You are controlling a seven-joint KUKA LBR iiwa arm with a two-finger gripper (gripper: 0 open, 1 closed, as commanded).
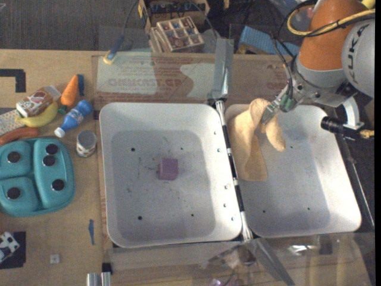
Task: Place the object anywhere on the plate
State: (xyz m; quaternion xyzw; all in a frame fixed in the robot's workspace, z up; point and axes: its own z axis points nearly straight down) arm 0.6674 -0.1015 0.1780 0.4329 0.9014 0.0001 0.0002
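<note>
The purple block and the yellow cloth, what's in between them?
Bare white bin floor, then the rims where the two bins meet, seen from the camera above. The purple block sits in the left bin; the yellow cloth hangs from the tool in the right one.

Cloth (255,140): soft tan fabric, matt, limp and creased, draped in folds.
Left bin (119,124): white plastic, smooth, faint sheen, floor scuffed with dark specks.
Right bin (333,201): same white plastic, smooth, cleaner surface.
Block (168,168): purple, matt, plain faces.
Table (53,64): pale wood, matt, grain faint.
Tray (36,174): teal plastic, smooth, slightly glossy.
Can (87,143): metal look, dull grey top.
Bottle (72,118): blue plastic, glossy.
Arm (333,37): orange band glossy, grey shell smooth, hard.
Clear sheet (155,70): transparent plastic, reflective.
</note>
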